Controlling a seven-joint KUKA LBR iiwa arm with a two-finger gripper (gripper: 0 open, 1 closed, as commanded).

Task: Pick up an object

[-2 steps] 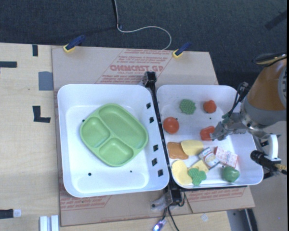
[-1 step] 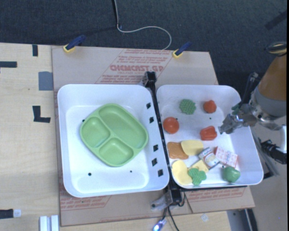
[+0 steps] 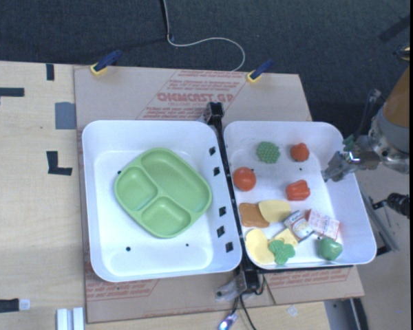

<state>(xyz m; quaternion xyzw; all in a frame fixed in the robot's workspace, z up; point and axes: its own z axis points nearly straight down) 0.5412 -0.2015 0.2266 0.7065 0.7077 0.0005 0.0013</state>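
End effector hovering at right bin's right rim, can't tell its state tbh. Red pepper sitting just left of it, mid-bin. Probably light, stiff, slick plastic, so I'm guessing pinching across middle works.

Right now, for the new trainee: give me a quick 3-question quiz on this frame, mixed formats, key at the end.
1. True or false: the green divided plate lies in the left bin.
2. Multiple choice: the gripper is closest to which edge of the right bin? A) the divider side B) the right rim C) the near rim
3. Fill in: the round bumpy toy at the far side of the right bin, beside a small red one, is coloured ____.

Key: 1 true; 2 B; 3 green.
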